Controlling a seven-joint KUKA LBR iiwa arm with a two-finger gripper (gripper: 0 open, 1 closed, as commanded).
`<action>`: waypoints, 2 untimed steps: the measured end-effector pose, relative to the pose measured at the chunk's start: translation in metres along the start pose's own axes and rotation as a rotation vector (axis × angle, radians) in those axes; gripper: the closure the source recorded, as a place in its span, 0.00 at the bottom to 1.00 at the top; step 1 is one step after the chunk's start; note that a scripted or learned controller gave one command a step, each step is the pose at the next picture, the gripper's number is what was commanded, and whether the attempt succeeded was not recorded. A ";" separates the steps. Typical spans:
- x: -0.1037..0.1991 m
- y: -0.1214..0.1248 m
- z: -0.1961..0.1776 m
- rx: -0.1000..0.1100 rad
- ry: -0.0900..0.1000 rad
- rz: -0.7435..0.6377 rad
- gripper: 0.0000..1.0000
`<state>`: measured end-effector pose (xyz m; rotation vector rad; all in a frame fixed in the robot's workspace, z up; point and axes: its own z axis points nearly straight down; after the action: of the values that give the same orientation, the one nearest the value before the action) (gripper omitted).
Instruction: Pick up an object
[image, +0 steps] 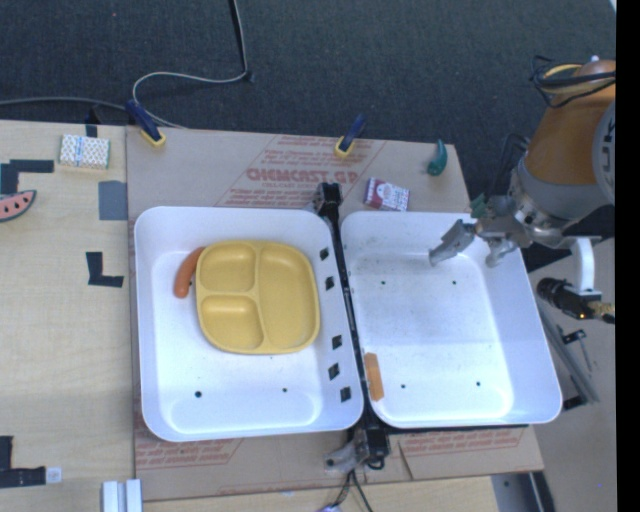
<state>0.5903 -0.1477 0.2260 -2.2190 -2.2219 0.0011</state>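
Yellow plastic makes the divided plate (257, 297), which lies in the left bin (165, 400), a little above the middle of it. An orange sausage-shaped piece (184, 273) lies just beside the plate's left edge, touching it or nearly so. A second small orange piece (373, 376) lies in the right bin (520, 390), low at its left wall, close to the black clips (337, 343) that join the two bins. The rest of the right bin's floor shows a few dark specks.

Both bins rest on a sheet of cardboard (270, 170) with red printing. On the cardboard, above the right bin, lies a small red and white packet (386, 194). A blue and yellow clamp (146, 123) and another yellow clamp (349, 141) sit at the upper edge of the cardboard, and a green thing (437, 157) sits near its upper right corner. At the upper left of the frame a small patterned block (84, 151) lies on the wooden bench (50, 330).

The gripper (473, 247) is at the upper right of the right bin, over its floor near the top wall. Its two grey fingers (450, 243) are spread apart, moderately wide, and nothing is between them. Neither orange piece is near it; the closer one is well apart, toward the lower left.

The arm (570, 140) is cut off by the right edge of the frame. Whether the fingertips touch the bin floor is hard to tell.
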 end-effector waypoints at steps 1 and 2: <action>0.043 0.022 0.126 0.003 0.001 0.000 0.00; 0.043 0.022 0.116 0.002 0.001 0.000 1.00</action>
<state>0.6121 -0.1041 0.1101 -2.2168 -2.2208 0.0019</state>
